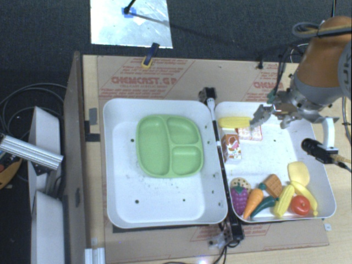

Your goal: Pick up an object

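Cardboard-topped bench (165, 76), two white plastic bins: the gripper (258, 119) hovers over the right bin (286, 153), fingers apart around nothing, just above a small pinkish carton (250, 133). Nothing lifted yet; the grab remains.

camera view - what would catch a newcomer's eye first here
The green divided plate lies alone in the left bin. A bright heap of toy food, with a carrot and a tomato, crowds the right bin's near edge. The gripper hangs over that bin's far end, by a yellow piece.
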Robot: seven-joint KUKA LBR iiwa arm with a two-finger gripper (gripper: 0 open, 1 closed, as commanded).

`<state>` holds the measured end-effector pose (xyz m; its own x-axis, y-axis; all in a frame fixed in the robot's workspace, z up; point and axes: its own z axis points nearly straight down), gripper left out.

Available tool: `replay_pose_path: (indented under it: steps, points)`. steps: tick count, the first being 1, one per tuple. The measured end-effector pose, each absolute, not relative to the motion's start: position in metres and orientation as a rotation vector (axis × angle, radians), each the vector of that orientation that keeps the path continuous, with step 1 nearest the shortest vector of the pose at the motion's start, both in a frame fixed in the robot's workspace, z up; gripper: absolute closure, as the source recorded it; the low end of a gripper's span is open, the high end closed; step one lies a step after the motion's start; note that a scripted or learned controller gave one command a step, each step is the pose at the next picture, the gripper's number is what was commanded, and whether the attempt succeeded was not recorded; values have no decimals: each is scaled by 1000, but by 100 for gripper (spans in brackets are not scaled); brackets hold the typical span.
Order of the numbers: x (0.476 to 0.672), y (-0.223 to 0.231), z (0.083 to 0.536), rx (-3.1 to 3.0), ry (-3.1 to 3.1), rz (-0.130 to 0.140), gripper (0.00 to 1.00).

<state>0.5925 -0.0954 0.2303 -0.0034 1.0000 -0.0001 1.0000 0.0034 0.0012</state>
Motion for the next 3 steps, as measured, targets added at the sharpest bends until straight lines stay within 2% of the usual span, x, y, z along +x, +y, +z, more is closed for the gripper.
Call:
replay_pose_path:
  steps: [1, 2, 3]
  points:
    - [603, -82, 136, 2218, 2231, -4, 0]
    - [490, -114, 83, 2228, 2217, -2, 0]
    - [550, -199, 93, 2216, 2210, 2, 0]
